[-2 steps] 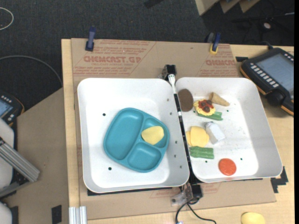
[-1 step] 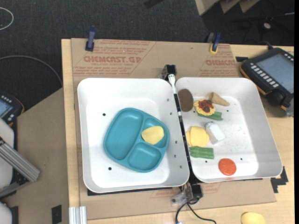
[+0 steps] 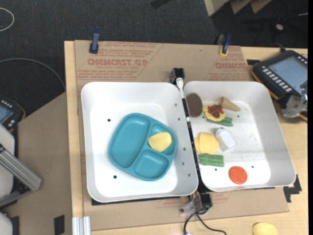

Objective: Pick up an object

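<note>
A small grey metal piece [image 3: 295, 105] is seen beside a dark handheld control unit [image 3: 282, 75]; whether it belongs to the arm cannot be told.

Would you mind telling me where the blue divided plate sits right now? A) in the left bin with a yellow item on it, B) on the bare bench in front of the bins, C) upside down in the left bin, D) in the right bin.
A: the blue divided plate lies right way up in the left bin, with a yellow item in one compartment.
</note>
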Motion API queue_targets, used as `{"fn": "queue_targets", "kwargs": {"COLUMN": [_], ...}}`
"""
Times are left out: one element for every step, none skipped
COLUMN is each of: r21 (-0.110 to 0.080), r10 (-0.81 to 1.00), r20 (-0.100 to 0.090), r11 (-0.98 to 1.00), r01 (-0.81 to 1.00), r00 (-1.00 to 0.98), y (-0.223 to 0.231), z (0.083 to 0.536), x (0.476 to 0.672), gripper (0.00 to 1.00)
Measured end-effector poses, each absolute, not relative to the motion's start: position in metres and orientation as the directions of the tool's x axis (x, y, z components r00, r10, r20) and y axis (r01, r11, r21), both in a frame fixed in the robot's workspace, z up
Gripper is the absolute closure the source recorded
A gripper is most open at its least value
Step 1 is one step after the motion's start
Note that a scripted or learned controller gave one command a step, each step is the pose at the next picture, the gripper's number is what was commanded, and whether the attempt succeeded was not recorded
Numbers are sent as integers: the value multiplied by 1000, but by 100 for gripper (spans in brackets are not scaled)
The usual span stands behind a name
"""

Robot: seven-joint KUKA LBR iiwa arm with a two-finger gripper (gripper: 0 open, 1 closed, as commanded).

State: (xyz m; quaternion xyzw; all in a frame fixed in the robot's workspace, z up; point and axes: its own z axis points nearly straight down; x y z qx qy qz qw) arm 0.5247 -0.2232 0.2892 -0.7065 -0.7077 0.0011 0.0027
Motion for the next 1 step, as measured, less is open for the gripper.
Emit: {"fn": "queue_targets", "kwargs": {"r21": [19], "r10": [1000], "r20": [-5], "r11": [7], "r01": [1000], "r00": [-6], "y": [-176], "z": [431], "x": [520], "gripper": [100]}}
